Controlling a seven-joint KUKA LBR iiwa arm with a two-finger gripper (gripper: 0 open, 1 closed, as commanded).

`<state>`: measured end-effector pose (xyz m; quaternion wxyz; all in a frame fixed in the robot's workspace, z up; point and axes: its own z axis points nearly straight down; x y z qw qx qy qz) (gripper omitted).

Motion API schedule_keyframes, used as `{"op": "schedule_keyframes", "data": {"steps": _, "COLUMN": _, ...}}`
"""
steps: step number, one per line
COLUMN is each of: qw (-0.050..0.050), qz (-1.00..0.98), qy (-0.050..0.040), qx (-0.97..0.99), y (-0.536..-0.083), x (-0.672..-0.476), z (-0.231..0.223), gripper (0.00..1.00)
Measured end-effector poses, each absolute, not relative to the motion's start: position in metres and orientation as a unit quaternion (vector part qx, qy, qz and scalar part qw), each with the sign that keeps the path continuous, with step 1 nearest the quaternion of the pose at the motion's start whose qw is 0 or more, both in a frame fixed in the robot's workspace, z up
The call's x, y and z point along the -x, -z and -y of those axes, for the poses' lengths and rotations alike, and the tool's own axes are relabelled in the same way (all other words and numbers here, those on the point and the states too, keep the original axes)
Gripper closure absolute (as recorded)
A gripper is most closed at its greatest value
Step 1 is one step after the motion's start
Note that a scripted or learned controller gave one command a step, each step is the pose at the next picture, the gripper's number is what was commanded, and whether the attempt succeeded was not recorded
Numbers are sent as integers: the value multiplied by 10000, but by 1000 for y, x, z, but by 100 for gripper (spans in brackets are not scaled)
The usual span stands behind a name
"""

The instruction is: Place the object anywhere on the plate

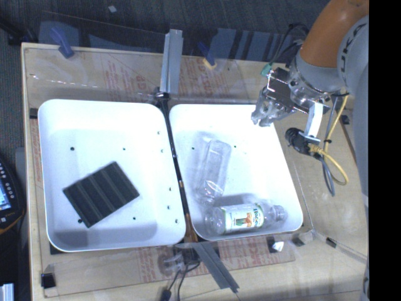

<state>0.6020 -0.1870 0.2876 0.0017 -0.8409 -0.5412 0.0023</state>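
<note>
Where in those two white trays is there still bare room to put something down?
The left bin has bare floor all around the dark ridged plate, widest behind it. In the right bin, two clear bottles crowd the middle and front, leaving the back and right side free.

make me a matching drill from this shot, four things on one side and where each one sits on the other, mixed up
Things:
1. dark ribbed plate
2. labelled bottle
3. plain clear bottle
4. gripper

Places:
a. middle of the right bin, lying lengthwise
b. over the right bin's far right corner
c. floor of the left bin
d. along the right bin's near wall, lying on its side

Pairs: 1-c, 2-d, 3-a, 4-b
</note>
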Motion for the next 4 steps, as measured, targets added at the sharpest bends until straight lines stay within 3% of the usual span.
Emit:
{"op": "schedule_keyframes", "data": {"steps": 2, "qw": 50, "qz": 5541, "qy": -58, "qx": 8324, "y": -300, "x": -593, "z": 165, "gripper": 100}}
{"op": "schedule_keyframes", "data": {"steps": 3, "qw": 13, "qz": 5194, "qy": -25, "qx": 8545, "y": -278, "x": -614, "z": 197, "gripper": 100}}
{"op": "schedule_keyframes", "data": {"steps": 4, "qw": 32, "qz": 5437, "qy": -33, "qx": 8393, "y": -294, "x": -591, "z": 187, "gripper": 100}}
